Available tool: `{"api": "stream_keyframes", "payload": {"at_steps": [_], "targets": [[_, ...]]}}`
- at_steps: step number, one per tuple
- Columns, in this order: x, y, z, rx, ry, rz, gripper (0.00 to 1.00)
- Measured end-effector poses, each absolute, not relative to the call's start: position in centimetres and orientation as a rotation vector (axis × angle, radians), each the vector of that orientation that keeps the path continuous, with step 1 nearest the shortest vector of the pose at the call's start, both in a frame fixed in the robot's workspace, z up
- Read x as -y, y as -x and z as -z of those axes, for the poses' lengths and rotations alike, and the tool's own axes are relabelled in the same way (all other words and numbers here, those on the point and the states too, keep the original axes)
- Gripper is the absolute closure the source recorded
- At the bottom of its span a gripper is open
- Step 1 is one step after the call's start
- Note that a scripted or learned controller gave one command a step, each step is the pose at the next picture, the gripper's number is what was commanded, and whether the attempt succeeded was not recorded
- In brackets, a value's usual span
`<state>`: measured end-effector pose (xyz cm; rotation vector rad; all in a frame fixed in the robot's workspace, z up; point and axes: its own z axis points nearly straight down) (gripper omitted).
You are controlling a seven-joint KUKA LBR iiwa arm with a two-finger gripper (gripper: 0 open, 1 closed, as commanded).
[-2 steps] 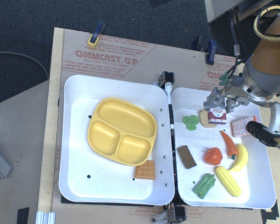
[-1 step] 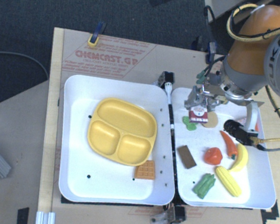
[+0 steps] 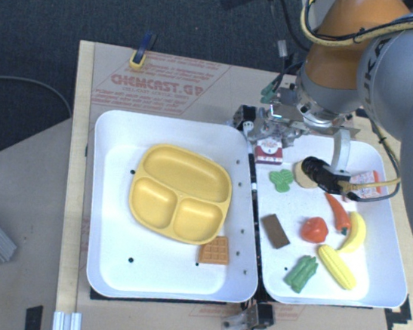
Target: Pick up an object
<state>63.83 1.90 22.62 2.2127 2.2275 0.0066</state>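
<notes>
Looked down at a slant on two shallow white bins, side by side. Found in the left bin a yellow divided plate near the middle, with a waffle-patterned square at the near edge, just beside the plate. Found the grey arm's gripper over the far left corner of the right bin, just above a small red-and-white carton. Could not tell whether the gripper was released or clenched, nor whether it touched the carton. Counted the other pickable toys across the right bin: a green piece, a red chilli, a tomato, a banana, a corn cob, a brown bar.
</notes>
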Motion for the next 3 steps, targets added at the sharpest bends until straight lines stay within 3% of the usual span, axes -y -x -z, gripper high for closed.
{"api": "stream_keyframes", "payload": {"at_steps": [3], "targets": [[-3.87, -63.33, -21.59, -2.221, -2.221, 0.001, 1.00]]}}
